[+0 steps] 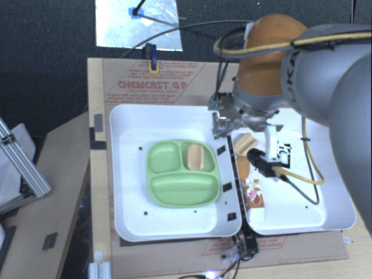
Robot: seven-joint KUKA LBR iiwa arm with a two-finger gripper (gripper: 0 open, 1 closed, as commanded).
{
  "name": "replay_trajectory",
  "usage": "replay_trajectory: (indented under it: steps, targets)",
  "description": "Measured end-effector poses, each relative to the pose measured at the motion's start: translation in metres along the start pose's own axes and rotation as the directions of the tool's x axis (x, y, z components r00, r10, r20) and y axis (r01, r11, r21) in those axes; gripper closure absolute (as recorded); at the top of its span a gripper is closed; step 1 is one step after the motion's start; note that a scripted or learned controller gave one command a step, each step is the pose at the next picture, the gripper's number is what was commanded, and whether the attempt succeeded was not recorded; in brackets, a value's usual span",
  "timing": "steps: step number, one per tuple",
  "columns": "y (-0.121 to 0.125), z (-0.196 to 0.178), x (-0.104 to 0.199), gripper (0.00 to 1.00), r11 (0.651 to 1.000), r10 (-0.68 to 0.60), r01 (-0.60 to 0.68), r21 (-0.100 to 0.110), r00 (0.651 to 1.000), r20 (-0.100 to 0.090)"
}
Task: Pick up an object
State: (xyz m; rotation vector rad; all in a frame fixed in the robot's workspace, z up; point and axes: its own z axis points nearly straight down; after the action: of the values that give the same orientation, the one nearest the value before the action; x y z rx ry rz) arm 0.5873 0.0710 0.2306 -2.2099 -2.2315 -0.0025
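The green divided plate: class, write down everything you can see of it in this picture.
The green divided plate is light green, looks like moulded plastic, and has rounded corners. It has three compartments: two small ones along the far side and one long one along the near side. It lies flat in the left white bin, slightly turned, towards the bin's right side. A tan, bread-like food piece rests in the far right compartment; the other two compartments hold nothing.

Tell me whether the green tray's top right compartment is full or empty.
Occupied. The green tray sits in the left bin, and a tan bun-like item lies in its top right compartment.
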Motion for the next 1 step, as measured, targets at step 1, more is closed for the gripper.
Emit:
replay_trajectory:
  steps: [1]
  targets:
    - [-0.0231, 0.0077, 0.0404, 1.00, 1.000, 0.001, -0.001, 0.002, 1.000, 0.001]
